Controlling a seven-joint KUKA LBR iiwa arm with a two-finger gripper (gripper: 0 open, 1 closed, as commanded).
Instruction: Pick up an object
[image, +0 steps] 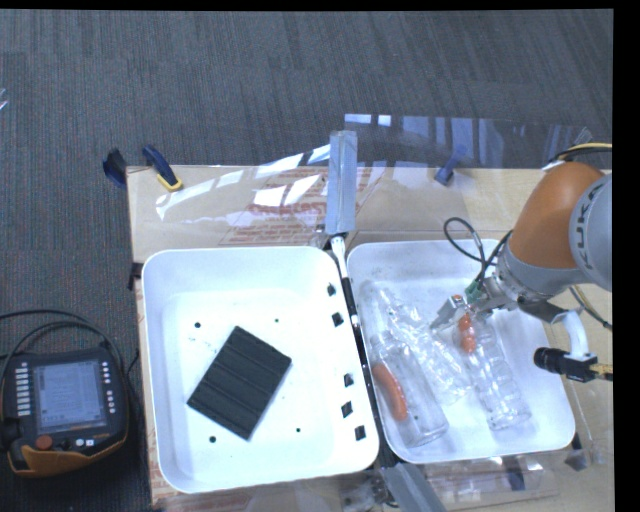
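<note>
Two white bins (160, 300) on the worktop (210, 195). One black ribbed slab (240, 382) in the left. Right: two clear bottles (410, 395), two orange pieces (392, 390). One pendant (65, 400) beside.

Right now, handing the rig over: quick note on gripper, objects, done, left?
Gripper: low in the right bin, among the clear plastic bottles; finger state unreadable from this view, and nothing is visibly held.
Objects: an orange piece sits just below the gripper, an orange stick lies by the bottle near the divider, and a black ribbed pad lies flat in the left bin.
Done: the arm is in the right bin.
Left: confirm a grasp, lift.
</note>
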